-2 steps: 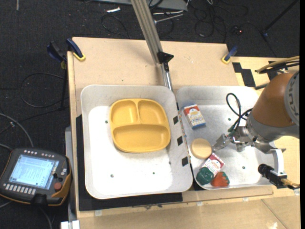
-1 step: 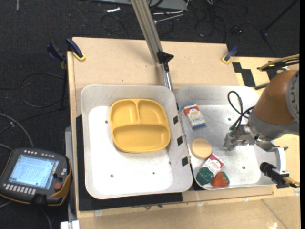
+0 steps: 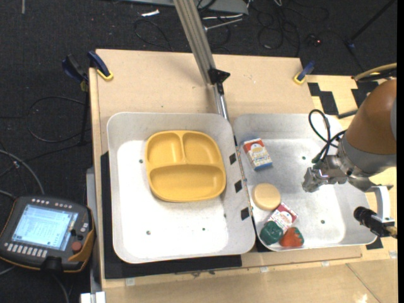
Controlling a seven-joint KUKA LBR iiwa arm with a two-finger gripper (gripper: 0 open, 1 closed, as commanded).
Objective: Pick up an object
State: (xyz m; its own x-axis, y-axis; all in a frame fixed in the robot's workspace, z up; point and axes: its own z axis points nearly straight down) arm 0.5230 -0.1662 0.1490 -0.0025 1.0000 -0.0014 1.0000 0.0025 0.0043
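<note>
My pincer hangs in the right bin, and I cannot tell its state. Nothing is picked yet: the small carton lies left of my pincer, untouched.

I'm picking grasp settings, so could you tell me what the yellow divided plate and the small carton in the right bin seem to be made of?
The yellow divided plate looks like moulded plastic: one even colour, rounded ridges, a soft satin sheen. The small carton looks like printed cardboard or coated paper, with flat faces, sharp folded edges and a picture on the front; whether it is glossy is hard to tell.
</note>
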